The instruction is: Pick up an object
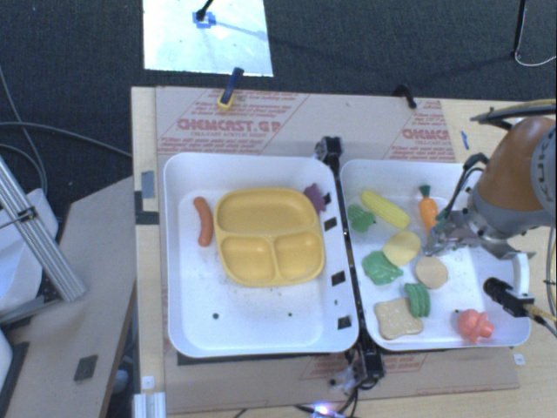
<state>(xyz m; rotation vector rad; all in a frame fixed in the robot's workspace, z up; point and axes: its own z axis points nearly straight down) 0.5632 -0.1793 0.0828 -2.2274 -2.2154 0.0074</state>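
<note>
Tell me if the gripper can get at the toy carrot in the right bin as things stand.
Probably yes. The gripper hangs just below the toy carrot in the right bin, and nothing lies on the carrot; the corn cob sits apart to its left.

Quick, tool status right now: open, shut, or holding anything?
Tool: cannot be told; it hangs low in the right bin, beside the pale round piece.

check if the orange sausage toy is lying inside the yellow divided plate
No, the orange sausage toy lies on the floor of the left white bin, just beside the left edge of the yellow divided plate.
</note>
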